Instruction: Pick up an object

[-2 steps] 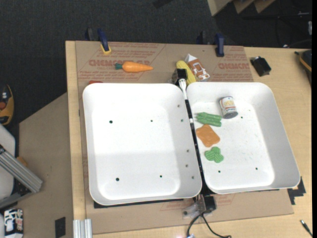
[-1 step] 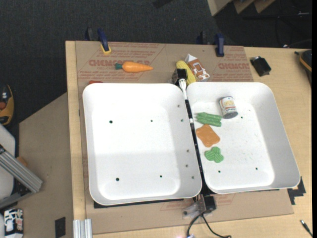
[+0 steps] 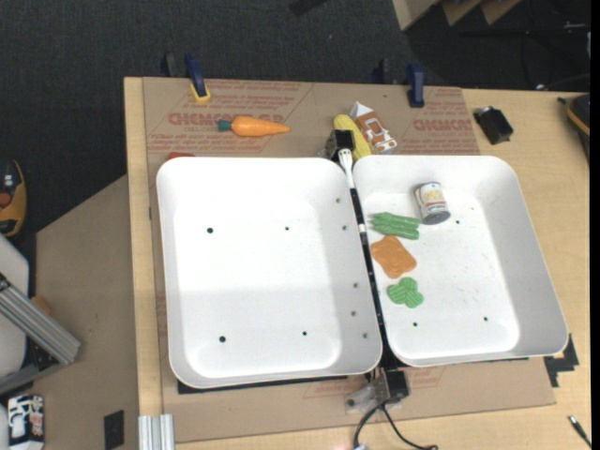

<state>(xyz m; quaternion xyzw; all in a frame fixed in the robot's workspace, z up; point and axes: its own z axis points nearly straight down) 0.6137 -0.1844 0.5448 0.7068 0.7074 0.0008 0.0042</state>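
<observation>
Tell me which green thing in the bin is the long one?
The long green piece lying above the orange piece. The other green piece, below it, is short and lumpy.

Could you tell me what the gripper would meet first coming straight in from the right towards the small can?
Probably the can itself; the right bin's floor before it looks bare, though travelling low it might catch the bin's right wall first.

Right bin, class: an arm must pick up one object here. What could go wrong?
The green pod, orange piece and small green piece lie close together near the right bin wall, so fingers may catch two or hit the wall. The small can lies on its side and could roll.
</observation>
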